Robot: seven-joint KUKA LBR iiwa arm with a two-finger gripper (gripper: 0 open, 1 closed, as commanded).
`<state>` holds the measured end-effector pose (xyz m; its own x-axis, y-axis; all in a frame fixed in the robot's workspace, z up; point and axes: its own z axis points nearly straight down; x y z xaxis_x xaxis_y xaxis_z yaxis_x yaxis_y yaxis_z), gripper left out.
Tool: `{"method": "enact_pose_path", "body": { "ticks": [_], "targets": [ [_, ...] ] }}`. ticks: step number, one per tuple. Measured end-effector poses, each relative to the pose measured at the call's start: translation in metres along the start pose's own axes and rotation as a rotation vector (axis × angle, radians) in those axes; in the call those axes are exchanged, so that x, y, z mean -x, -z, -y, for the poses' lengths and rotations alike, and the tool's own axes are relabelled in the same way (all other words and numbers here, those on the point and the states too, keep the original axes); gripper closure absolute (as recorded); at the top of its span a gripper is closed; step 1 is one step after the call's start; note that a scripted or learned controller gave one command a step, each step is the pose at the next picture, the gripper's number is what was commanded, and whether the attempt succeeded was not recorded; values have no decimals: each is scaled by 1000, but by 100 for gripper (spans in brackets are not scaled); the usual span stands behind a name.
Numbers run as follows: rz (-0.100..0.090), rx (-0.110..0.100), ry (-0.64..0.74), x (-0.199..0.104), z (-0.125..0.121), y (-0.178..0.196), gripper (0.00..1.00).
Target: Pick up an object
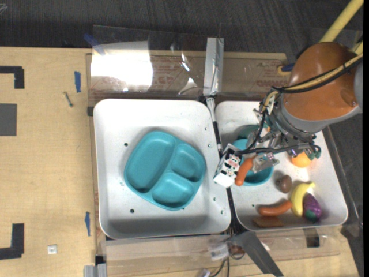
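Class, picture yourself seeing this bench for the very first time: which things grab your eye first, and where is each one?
The big teal divided plate lying alone in the left bin stands out first. Next comes the arm's orange band, looming over the right bin, with the tool low above a small teal bowl. Bright toy food clusters at that bin's near side: a sausage, a banana and a purple eggplant.

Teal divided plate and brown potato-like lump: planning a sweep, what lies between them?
In the camera view, between teal divided plate and brown lump: a white patterned card and an orange carrot.

A pale wooden bench (40,172) with black tape marks (14,77) stands on dark grey carpet (144,4).
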<state>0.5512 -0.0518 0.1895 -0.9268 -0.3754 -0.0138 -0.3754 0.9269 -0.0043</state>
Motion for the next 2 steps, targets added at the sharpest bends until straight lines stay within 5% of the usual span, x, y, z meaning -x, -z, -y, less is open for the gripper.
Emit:
{"method": "enact_pose_path", "body": {
  "ticks": [1, 2],
  "targets": [
    [-2, 1, -282, 3, -47, 78, 100],
    [-5, 0, -497, 60, -14, 91, 100]
  ]
}}
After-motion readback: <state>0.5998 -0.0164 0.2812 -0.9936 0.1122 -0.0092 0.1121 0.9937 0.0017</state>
